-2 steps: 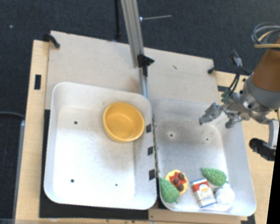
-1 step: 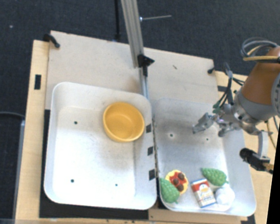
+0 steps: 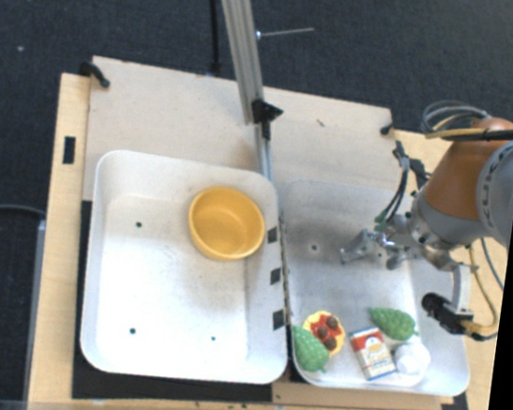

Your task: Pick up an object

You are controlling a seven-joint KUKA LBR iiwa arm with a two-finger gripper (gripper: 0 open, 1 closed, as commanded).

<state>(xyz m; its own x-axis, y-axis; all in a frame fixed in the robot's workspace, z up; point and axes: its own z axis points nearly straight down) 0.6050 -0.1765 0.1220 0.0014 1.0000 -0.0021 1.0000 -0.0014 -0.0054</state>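
Observation:
My gripper [image 3: 356,250] hangs over the middle of the right bin [image 3: 330,219], above bare bin floor, with nothing seen in it. Along that bin's front edge lie a green leafy toy [image 3: 394,321], a small yellow plate with red berries [image 3: 324,329], a second green toy [image 3: 312,352], a red and white box [image 3: 373,352] and a white ball [image 3: 412,359]. They sit below and to the right of the gripper, apart from it. A yellow bowl [image 3: 225,223] stands upright in the left bin [image 3: 126,323], near its back right.
A slanted metal pole [image 3: 246,46] rises from the back of the bench, between the two bins. The arm's grey body and orange band [image 3: 459,180] hang over the right bin's far right side, with cables beside them.

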